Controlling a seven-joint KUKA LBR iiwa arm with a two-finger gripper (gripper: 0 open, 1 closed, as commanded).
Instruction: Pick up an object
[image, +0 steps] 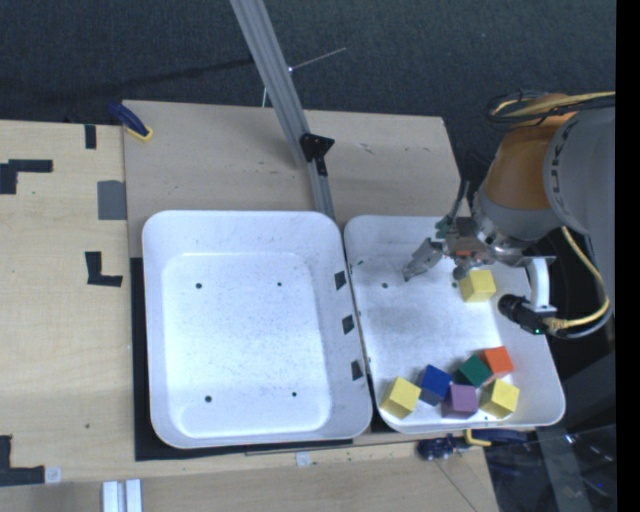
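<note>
Blocks lie clustered at the near edge of the right bin (400, 320): a yellow block (401, 397) at the left of the group, a blue block (435, 383) just beside it, a purple block (462, 399) next along, and a second yellow block (502, 398) at the right end. Just behind these sit a green block (474, 371) and an orange block (497, 360), touching or nearly touching each other.

Farther back, well apart from the cluster, a lone yellow cube (477, 285) sits near the right bin's right side, just below the gripper (440, 258). The gripper hangs over the far part of the right bin, one grey finger (420, 261) slanting out to the left; whether it is spread or closed cannot be told, and nothing can be seen between its parts. The yellow cube lies just beside it, not gripped.

The left bin (240, 320) sits alongside on the worktop (60, 330). Above the gripper rises the arm (560, 170), its orange band in sight, with a yellow cable looping down its right side. A grey metal pole (285, 90) slants across the far worktop toward the bins.
</note>
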